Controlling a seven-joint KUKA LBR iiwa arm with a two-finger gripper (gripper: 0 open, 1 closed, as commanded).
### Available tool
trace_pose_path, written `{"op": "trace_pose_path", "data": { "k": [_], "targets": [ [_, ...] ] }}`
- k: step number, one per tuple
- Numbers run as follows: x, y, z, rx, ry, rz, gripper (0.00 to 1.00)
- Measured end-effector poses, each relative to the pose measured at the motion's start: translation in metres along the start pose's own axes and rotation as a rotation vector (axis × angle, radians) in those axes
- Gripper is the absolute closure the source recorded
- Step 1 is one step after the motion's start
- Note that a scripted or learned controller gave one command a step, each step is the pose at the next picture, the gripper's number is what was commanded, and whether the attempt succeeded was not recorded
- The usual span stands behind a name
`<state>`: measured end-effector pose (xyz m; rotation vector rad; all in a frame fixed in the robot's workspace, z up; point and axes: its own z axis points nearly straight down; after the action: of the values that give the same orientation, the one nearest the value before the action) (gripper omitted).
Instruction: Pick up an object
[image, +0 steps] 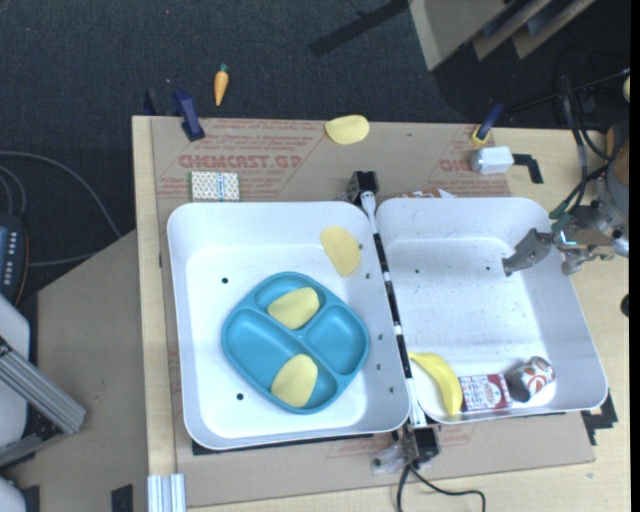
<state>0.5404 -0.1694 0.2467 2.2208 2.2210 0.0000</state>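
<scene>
In the right bin (470, 240), a banana (438, 381) lies at the near left corner. A red and white can (506, 386) lies on its side just right of the banana. My gripper (540, 265) hangs over the bin's right side, far from both. Its fingers are open and hold nothing. The left bin (200, 290) holds a blue divided plate (335, 335) carrying two yellow pieces (293, 307), (295, 380). Another yellow piece (341, 249) rests near that bin's far right corner.
A ridge (388, 300) separates the two bins. On the board behind them lie a yellow lump (347, 129), a patterned card (215, 185), a white box (493, 159) and blue clips (187, 114). A small carrot (221, 85) sits on the dark floor.
</scene>
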Motion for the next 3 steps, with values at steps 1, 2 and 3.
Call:
{"op": "trace_pose_path", "data": {
  "k": [1, 2, 3],
  "targets": [
    [-0.044, -0.029, 0.11, 0.003, 0.001, 0.002, 0.0],
    [-0.041, -0.059, 0.163, 0.002, 0.001, 0.001, 0.0],
    [-0.041, -0.058, 0.152, -0.001, 0.0, 0.002, 1.0]
  ]
}}
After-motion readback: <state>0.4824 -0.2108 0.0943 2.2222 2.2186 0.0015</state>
